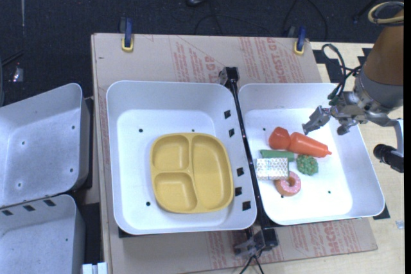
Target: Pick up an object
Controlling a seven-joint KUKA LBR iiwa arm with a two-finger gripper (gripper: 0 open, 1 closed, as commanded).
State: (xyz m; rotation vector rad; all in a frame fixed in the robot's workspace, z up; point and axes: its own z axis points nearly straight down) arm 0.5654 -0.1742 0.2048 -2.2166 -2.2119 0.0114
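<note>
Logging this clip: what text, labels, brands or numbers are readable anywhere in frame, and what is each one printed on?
Red repeated print on the brown board under the bins: too blurred and skewed to read.
The same red print on the board's front edge: also unreadable.
White bins, yellow divided tray, toy food pieces and gripper: no lettering that I can make out.

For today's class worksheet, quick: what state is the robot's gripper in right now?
Gripper: open, holding nothing, poised over the right bin just above and to the right of the carrot.
</note>
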